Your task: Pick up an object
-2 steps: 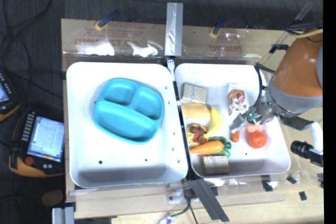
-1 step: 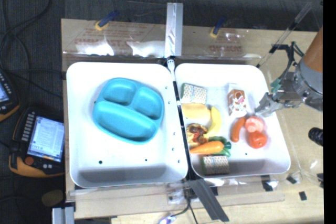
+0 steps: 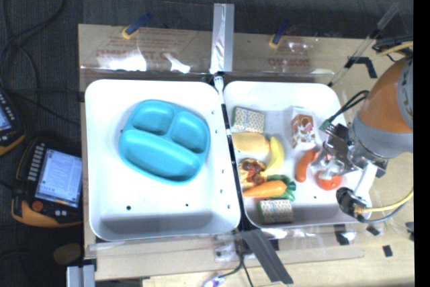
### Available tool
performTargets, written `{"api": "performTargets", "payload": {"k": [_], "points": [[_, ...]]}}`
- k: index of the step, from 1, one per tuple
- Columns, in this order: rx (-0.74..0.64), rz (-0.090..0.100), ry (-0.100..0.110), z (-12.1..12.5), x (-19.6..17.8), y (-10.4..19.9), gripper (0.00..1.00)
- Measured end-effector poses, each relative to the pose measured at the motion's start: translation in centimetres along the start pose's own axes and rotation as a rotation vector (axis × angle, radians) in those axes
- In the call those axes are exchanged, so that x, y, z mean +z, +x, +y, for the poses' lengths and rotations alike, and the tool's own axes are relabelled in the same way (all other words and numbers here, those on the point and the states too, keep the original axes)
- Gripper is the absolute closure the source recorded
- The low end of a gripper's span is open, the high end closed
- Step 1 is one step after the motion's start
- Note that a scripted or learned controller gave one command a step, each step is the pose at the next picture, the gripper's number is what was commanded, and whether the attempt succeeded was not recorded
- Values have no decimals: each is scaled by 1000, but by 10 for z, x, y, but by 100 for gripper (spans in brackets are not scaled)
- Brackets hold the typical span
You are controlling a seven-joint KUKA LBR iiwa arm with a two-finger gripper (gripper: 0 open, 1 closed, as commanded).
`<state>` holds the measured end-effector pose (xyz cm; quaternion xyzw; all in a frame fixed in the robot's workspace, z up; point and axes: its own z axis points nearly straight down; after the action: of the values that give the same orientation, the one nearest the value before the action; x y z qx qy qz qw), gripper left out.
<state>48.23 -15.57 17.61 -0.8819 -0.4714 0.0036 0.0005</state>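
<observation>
The right bin (image 3: 282,92) holds several toy foods: a patterned box (image 3: 248,119), a bun (image 3: 249,142), a banana (image 3: 275,152), a carrot (image 3: 265,189), a small can (image 3: 275,210), a white packet (image 3: 303,128) and a red sausage (image 3: 304,165). A red, tomato-like piece (image 3: 329,180) lies by the bin's right wall. My gripper (image 3: 332,162) hangs low over the right side of this bin, just above the red piece and right of the sausage. The gripper's body partly covers the red piece.
The left bin (image 3: 107,212) carries a blue divided plate (image 3: 164,139). A ridge where the two bins meet runs down the middle (image 3: 228,158). A handheld pendant (image 3: 47,178) lies off the bench at the left. Cables trail near the arm at the right.
</observation>
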Motion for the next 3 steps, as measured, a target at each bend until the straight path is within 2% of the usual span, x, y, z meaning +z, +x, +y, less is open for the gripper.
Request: {"api": "performTargets", "payload": {"k": [1, 2, 3], "points": [[286, -1, 0, 22, -25, -33, 100], [245, 12, -11, -1, 86, 11, 100], [531, 3, 5, 13, 77, -19, 100]]}}
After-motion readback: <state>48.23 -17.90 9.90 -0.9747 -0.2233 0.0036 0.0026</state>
